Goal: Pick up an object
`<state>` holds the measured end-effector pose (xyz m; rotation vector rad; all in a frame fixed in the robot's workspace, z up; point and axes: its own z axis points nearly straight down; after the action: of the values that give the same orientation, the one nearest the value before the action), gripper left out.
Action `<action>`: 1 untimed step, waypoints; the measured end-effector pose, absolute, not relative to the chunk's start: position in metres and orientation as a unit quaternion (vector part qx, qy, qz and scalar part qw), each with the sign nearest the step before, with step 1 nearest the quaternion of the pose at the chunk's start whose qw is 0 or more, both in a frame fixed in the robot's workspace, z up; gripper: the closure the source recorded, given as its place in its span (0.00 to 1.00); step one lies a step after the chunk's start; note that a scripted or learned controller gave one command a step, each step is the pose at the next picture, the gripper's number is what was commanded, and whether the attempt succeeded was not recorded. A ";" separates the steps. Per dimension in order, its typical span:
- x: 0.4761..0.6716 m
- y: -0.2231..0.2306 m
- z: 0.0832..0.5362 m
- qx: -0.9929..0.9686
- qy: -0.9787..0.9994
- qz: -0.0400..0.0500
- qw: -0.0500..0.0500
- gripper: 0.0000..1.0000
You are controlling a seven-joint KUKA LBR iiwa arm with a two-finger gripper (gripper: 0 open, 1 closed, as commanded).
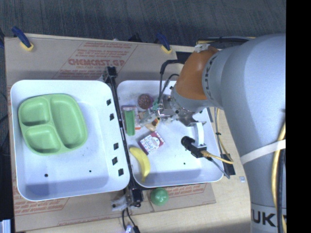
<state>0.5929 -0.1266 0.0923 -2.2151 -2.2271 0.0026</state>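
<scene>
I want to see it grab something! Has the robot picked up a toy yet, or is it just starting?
Not yet. Nothing looks lifted: the banana, the red packet and the green block all lie in the right bin. The gripper is down among the small things near the bin's top, so a grab may be underway. Lifting something out is left.

On your left sits a white bin (29, 178) holding a green divided tray (52, 123) in its upper half. Under both bins you see a brown cardboard sheet (92, 57) with red print, fixed at its far edge by two blue clamps (23, 38). A green ball (159, 196) lies on the cardboard just in front of the right bin (167, 181), outside it. Black clips (111, 73) run between the two bins.
</scene>
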 end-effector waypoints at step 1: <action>0.593 -0.126 0.102 -0.704 -0.711 0.002 0.001 1.00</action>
<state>0.5930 -0.1262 0.1022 -2.2091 -2.2307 0.0056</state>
